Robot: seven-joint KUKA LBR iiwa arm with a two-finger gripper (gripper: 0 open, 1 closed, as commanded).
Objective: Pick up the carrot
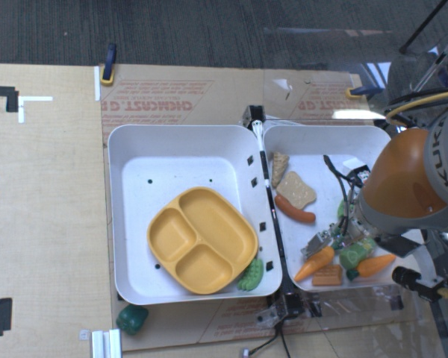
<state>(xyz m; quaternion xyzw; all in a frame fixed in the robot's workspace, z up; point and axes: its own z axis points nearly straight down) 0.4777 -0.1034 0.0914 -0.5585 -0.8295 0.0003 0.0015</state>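
End effector [336, 237] is low in the right bin [313, 136], right over the cluster at its near wall; the metal tip sits just at the thick upper end of the carrot [315, 262]. Can't tell its state, the wrist and orange band block the view, so no call on contact or grip. Carrot lies on the bin floor, long axis diagonal: thick end up-right toward the end effector, narrow tip down-left toward the divider between the bins. Second orange carrot-like piece [376, 265] lies right of the first carrot, past a green vegetable [352, 256], running roughly level with a slight rise to the right. A flat orange-brown block [327, 276] sits just below the carrot. Above the carrot: sausage [295, 208], then bread slice [296, 189]. Left bin [179, 144] holds a yellow divided plate [201, 239] with a green item [251, 274] at its lower right edge. Progress, my read: approach done, end effector at pick pose, carrot not lifted. Left: confirm the grasp, lift clear.
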